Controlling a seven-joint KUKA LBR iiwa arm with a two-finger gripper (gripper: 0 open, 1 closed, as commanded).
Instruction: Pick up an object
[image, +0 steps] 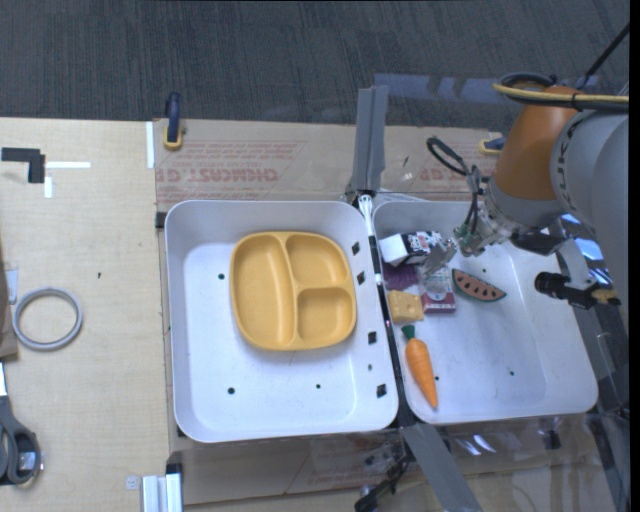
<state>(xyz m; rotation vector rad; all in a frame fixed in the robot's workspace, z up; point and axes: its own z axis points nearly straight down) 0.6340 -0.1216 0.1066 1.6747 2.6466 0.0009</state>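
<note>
The right bin (520, 385) holds several toys. An orange carrot (421, 371) lies near its left wall, pointing toward the front. A tan block (404, 305) sits just behind the carrot. A watermelon slice (478, 285) lies mid-bin. A white and black piece (392, 247) rests on a dark maroon item (412, 262) at the back left. My gripper (437, 272) reaches down from the orange-banded wrist (530, 140), low over the maroon item, between the tan block and the watermelon slice. Its tips blend into the clutter.
The left bin (200, 350) carries a yellow divided plate (292, 289). A metal divider (368, 140) runs between the bins at the back. A tape ring (45, 318) and scissors (18, 455) lie on the wooden bench at left.
</note>
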